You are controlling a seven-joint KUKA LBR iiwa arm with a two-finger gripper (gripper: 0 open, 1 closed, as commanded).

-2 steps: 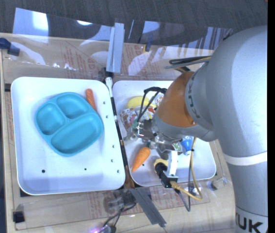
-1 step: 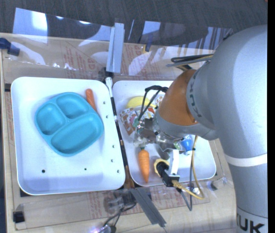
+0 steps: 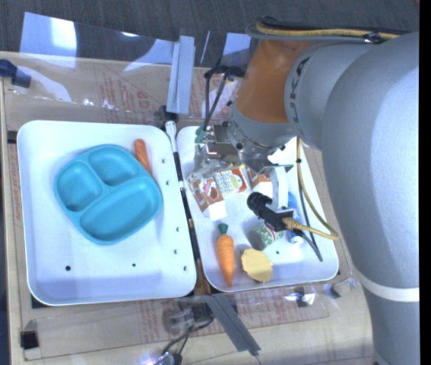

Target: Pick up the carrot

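Observation:
An orange carrot (image 3: 226,258) with a green top lies near the front of the right bin (image 3: 318,268), pointing towards the front edge. A second, thinner carrot (image 3: 141,155) rests in the left bin (image 3: 48,272), against the far right edge of the blue divided plate (image 3: 109,192). My gripper (image 3: 213,147) hangs over the far left corner of the right bin, well behind the front carrot, just above a printed food packet (image 3: 217,187). No carrot is seen in it.
A yellow chunk (image 3: 257,265) lies right beside the front carrot. A small greenish item (image 3: 265,236) sits behind that chunk. The big grey arm (image 3: 352,128) covers the right bin's far right side. A ridge (image 3: 185,211) separates the bins.

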